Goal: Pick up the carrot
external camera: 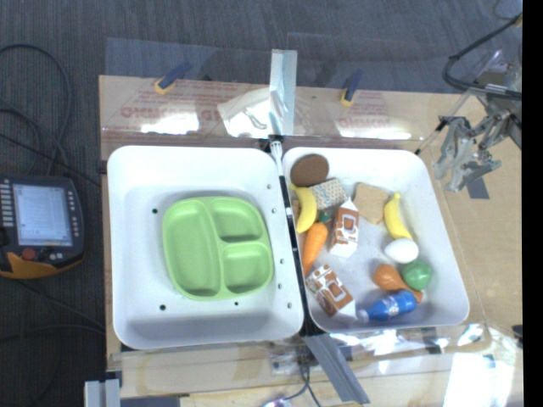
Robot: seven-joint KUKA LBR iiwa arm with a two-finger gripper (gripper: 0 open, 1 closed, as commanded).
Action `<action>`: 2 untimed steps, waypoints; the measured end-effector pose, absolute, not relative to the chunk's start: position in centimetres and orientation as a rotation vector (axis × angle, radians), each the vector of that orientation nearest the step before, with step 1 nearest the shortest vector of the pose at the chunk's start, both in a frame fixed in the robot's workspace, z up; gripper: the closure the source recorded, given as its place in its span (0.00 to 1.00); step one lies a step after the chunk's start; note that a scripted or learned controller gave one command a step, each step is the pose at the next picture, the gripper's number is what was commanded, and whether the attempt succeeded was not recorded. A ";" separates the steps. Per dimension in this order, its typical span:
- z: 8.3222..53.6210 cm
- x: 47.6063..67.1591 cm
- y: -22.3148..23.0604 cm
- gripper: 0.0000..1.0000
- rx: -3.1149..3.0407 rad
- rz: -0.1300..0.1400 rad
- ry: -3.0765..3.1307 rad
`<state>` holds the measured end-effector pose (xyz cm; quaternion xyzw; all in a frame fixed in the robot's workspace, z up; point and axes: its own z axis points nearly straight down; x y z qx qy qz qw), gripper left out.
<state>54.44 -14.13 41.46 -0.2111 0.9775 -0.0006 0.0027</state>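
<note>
The carrot [313,246] lies in the right bin [441,195], close to that bin's left wall, and its long body runs roughly up and down the view with a slight tilt. Taking the carrot as the landmark: a banana [304,209] curves just above it, touching or nearly touching its upper end. Above that banana, at the bin's top left corner, sits a round brown item [310,170]. A small patterned block [331,193] lies up and to the right of the carrot. Immediately right of the carrot stands a white and orange carton [344,231]. Below the carrot rests a second, smaller carton [328,287], tilted.

Farther right of the carrot are a tan slice of bread [370,202], a second banana [394,216], a white egg [400,251], an orange fruit [388,276], a green round item [417,275] and a blue bottle [393,306] lying on its side near the bin's bottom edge.

Left of the carrot, across the divide, the left bin [136,185] holds a green compartment tray [218,247].

The gripper [465,155] hangs well up and to the right of the carrot, outside the right bin's top right corner and above the bench [496,253]. Its parts blur together there, so how wide it stands cannot be told; nothing is seen held in it, and the carrot lies untouched.
</note>
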 end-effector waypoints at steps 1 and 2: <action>32.1 56.9 -18.6 1.00 -1.411 0.013 2.810; 37.7 57.1 -17.9 1.00 -2.124 0.009 2.309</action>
